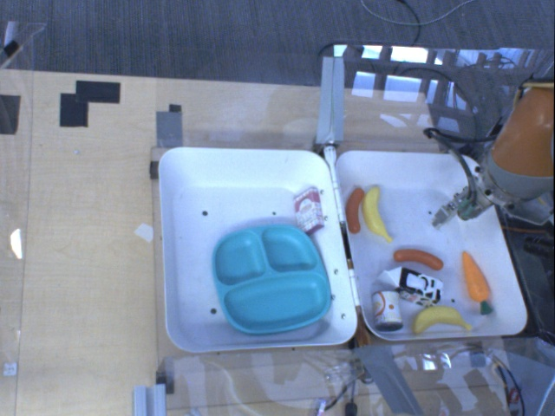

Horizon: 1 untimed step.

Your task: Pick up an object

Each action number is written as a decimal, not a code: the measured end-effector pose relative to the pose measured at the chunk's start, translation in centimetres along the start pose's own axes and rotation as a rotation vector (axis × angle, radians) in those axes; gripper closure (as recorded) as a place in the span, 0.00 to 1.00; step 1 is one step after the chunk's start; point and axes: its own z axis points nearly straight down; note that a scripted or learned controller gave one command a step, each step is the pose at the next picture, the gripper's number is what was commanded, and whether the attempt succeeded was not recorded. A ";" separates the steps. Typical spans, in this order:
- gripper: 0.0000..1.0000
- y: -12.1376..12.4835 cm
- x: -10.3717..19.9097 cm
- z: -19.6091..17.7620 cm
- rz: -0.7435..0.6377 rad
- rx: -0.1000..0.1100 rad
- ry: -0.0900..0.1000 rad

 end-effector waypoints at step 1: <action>1.00 0.3 6.7 -12.3 0.079 0.005 0.004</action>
